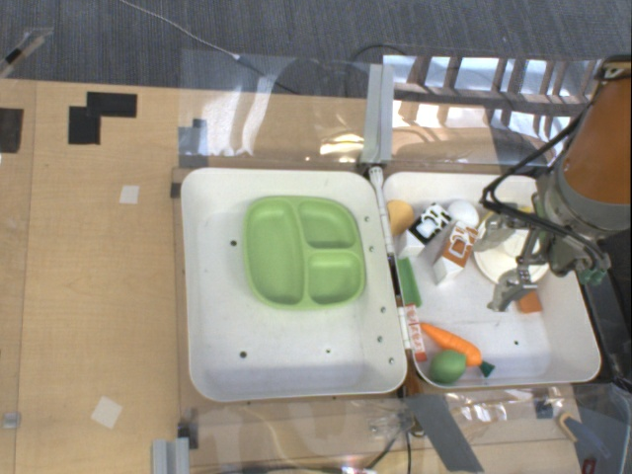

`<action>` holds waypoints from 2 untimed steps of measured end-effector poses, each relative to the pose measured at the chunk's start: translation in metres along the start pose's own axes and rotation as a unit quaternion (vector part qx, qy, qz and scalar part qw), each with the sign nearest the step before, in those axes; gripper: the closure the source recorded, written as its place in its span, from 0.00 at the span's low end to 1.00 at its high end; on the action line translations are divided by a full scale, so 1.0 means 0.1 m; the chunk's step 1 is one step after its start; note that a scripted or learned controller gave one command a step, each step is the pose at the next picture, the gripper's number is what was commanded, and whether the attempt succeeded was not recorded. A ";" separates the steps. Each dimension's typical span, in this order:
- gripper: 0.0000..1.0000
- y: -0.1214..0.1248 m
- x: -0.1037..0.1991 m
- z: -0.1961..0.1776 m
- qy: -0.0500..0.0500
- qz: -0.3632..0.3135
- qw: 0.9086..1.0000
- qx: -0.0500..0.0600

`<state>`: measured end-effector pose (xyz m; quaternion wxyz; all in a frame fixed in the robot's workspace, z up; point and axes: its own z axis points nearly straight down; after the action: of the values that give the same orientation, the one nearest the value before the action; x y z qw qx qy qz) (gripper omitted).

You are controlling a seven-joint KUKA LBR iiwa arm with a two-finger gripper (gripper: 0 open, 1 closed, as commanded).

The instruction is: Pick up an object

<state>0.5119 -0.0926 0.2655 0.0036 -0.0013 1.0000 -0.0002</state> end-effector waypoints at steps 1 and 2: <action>0.00 0.03 -0.30 1.62 0.005 -0.025 1.000 -0.002; 0.00 0.11 -0.81 1.75 -0.004 0.090 0.996 0.000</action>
<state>0.5941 -0.0811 0.0907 0.0079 0.0885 0.9960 0.0003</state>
